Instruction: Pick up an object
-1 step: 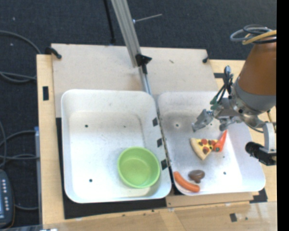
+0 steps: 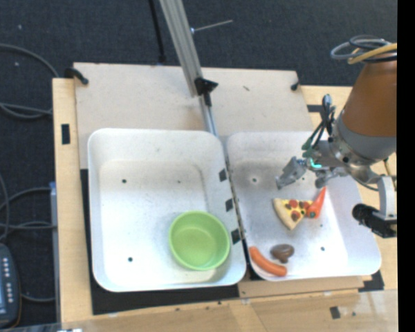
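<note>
**A:** While the arm (image 2: 371, 109) reaches in from the right, log the claw (image 2: 306, 173) first. Where is it?

**B:** Over the right bin (image 2: 263, 151), in its upper middle area, just above the toy pizza slice (image 2: 290, 211) as seen from the camera. One grey finger (image 2: 288, 172) points out to the left and another part sits to its right; there is a teal spot between them near the wrist.

**A:** Spread of the fingers?

**B:** They look parted, with a visible gap and nothing between them. No object is gripped.

**A:** Contents of the right bin?

**B:** Pizza slice near the centre, yellow with red and dark toppings. An orange carrot-like piece (image 2: 318, 202) lies tilted at its right edge, touching or just beside it; cannot tell which. Lower down, a brown rounded piece (image 2: 283, 252) sits on a small white plate (image 2: 257, 271) at the bin's front left corner, with an orange sausage (image 2: 268, 262) just beside it on the same plate.

**A:** Left bin?

**B:** One green bowl (image 2: 199, 239), upright, in the front right part of the left bin (image 2: 124, 164), near the wall shared with the right bin.

**A:** Surroundings?

**B:** Both bins rest on a tan bench (image 2: 138, 92). A metal rail (image 2: 182, 37) runs down at a slant from the top to the point where the bins meet. Cables (image 2: 14, 102) lie on the dark floor to the left.
</note>
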`<move>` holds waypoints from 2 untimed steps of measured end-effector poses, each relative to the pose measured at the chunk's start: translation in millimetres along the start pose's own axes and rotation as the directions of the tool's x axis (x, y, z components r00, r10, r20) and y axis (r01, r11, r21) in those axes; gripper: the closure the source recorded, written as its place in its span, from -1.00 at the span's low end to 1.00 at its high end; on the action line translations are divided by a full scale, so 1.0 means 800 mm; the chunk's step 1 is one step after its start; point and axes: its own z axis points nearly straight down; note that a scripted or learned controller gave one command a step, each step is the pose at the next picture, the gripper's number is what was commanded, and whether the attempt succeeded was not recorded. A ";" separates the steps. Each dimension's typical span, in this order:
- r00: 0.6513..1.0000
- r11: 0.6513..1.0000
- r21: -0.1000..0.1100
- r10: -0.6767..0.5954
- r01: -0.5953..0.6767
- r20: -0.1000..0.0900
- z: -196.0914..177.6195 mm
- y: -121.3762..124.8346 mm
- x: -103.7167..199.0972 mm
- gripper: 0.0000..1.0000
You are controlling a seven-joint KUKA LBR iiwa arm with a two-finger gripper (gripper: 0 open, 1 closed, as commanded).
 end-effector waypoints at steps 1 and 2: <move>1.000 1.000 0.007 0.003 -0.003 0.002 0.071 -0.004 -0.013 -1.00; 1.000 1.000 0.007 0.004 -0.004 0.002 0.135 -0.007 -0.002 -1.00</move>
